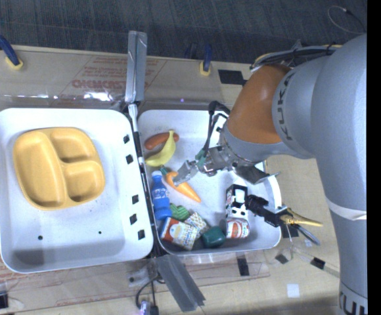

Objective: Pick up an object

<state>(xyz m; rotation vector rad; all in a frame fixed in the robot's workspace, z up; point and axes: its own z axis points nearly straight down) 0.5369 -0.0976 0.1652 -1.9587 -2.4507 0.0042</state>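
The gripper [189, 170] hangs low in the right bin [269, 241], its fingers a little apart with nothing between them, tips just above the carrot [185, 189]. The carrot lies near the bin's middle, slanting, its thick end toward the blue bottle [159, 194] at the bin's left wall and its point away from it. Just up from the carrot sit a banana [166, 151] and a hot dog [155, 140]. The carrot looks like a light, stiff plastic toy, smooth and tapered, so it will likely slip toward the point. I'd take it across the thick end.
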